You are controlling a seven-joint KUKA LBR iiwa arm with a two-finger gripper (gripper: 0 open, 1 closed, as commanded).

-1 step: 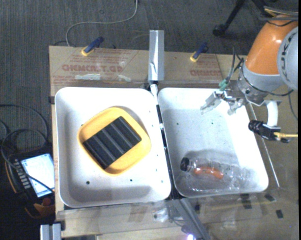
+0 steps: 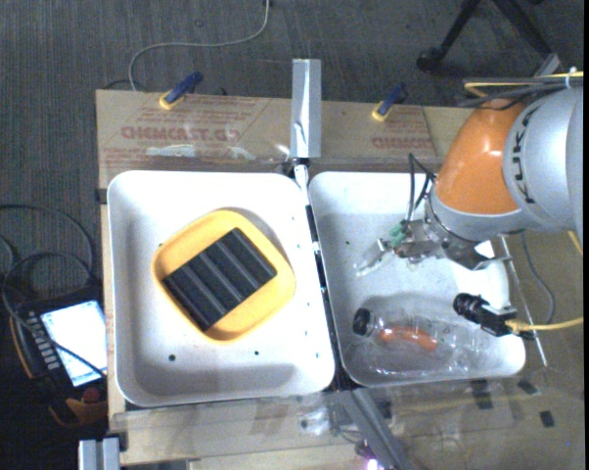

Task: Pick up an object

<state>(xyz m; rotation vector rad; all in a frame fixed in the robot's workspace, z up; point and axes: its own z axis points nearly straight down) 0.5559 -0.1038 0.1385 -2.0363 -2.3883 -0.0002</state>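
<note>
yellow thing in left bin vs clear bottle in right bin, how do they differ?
Colour: the yellow object is opaque yellow with a black ribbed panel; the clear bottle is see-through with a dark cap and something orange inside.
Size: the yellow object covers far more bin floor than the bottle.
Place: the yellow object sits mid left bin; the bottle lies by the right bin's near edge.
Shared: both lie flat, apart from the gripper.

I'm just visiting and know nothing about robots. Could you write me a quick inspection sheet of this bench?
Surface: two white bins side by side on a cardboard-covered bench.
Job's things: yellow tray with black ribbed insert in the left bin; clear plastic bottle lying in the right bin.
Clutter: nothing seen.
Grippers: gripper low in the right bin, above the bottle; fingers unclear.
Cables: yellow cable by the arm; thin cord on the floor.
Surroundings: carpet, chair base, handheld screen.
</note>
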